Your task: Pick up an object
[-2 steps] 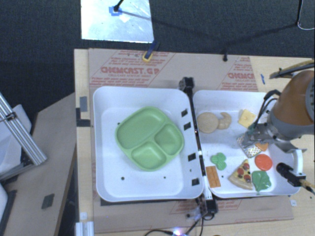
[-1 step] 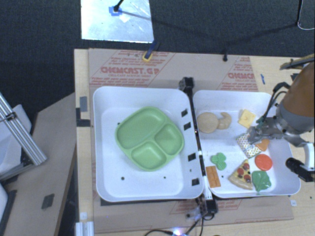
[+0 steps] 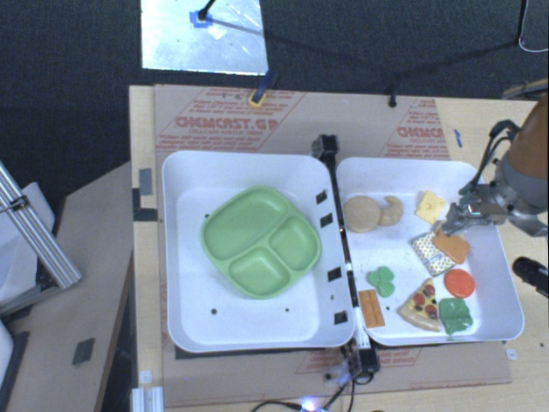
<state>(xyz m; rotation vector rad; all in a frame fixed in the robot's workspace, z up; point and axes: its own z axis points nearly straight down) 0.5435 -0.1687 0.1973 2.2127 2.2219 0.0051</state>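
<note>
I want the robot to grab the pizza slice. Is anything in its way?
Probably, a bit. The gripper is at the right bin's far right side, over an orange piece. The pizza slice lies nearer the front edge, with a checkered piece and a red disc between them.
</note>
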